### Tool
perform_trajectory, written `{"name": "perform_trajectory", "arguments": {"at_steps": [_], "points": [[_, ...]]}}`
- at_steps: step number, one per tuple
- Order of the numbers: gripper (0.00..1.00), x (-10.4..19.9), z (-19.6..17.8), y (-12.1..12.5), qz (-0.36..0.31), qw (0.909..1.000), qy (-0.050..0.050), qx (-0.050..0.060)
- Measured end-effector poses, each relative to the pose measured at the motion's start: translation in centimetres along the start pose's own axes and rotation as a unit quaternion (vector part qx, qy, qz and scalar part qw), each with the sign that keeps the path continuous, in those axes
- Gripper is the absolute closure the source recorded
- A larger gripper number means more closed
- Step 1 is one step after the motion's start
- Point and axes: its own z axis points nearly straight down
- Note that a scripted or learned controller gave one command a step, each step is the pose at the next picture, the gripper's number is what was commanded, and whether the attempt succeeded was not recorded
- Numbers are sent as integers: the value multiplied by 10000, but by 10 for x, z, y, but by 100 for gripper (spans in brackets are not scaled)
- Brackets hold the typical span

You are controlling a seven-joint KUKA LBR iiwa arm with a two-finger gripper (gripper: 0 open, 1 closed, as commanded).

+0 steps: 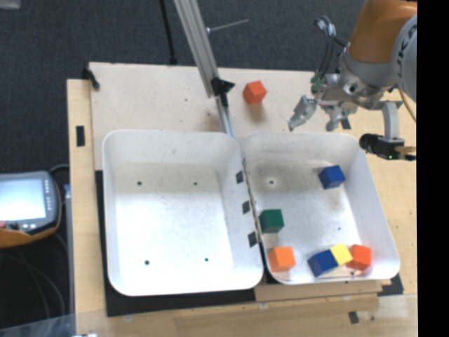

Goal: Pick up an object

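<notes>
Two-finger metal claw [319,116] hangs open, gripping nothing, above far rim of right shallow white bin [375,209]. In that bin: two blue cubes [331,176] [323,262], green cube [271,220], orange cube [282,258], yellow cube [342,253], red-orange cube [360,256]. Another orange cube [255,92] sits on bare tabletop [154,97] beyond the bins.

Above the pincer [320,116], the arm [379,34] ran out past the top edge, so its upper part was cut off. Far to the pincer's left, a grey screen device [24,206] was cropped by the left edge. A metal post [200,48], left of the pincer, left the view at the top. Well below the pincer, a yellow block [342,253] partly covered a blue block [323,262] and pressed against a red block [360,256], hiding their touching sides. The counter [154,90] was cut off at the bottom edge.
</notes>
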Motion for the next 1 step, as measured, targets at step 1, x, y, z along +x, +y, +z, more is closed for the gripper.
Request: {"name": "perform_trajectory", "arguments": {"at_steps": [1], "points": [[0, -46, 33, -38, 39, 10000, 1, 7]]}}
